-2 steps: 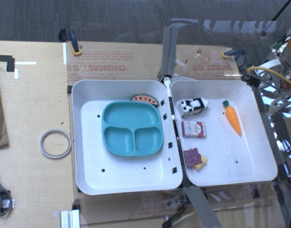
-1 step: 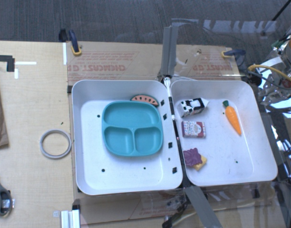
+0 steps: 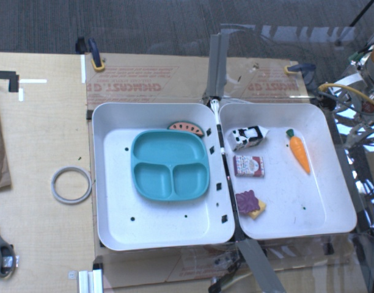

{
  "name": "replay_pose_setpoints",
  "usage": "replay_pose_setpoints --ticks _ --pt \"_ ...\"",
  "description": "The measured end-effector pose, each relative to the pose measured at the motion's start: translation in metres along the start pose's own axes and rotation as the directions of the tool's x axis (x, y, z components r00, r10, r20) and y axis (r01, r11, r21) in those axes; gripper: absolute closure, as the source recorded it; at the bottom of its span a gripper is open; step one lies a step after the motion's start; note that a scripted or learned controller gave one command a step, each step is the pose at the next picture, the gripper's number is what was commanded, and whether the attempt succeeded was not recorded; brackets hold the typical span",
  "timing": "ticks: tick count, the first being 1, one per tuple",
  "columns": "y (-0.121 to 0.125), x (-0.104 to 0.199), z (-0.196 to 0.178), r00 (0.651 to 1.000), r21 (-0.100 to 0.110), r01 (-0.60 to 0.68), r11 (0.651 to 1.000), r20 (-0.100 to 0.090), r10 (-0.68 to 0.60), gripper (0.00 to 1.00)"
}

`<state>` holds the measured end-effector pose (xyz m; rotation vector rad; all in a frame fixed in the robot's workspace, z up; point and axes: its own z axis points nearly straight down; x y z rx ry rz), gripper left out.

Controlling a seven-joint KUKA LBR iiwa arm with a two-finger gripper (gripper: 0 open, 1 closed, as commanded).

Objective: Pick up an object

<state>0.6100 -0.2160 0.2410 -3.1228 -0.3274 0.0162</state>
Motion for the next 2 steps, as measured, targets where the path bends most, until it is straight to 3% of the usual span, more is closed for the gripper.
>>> replay_pose_setpoints --ticks 2 --pt "0.0000 0.0000 0.0000 1.000 0.000 0.000 1.000 0.000 0.000 0.00"
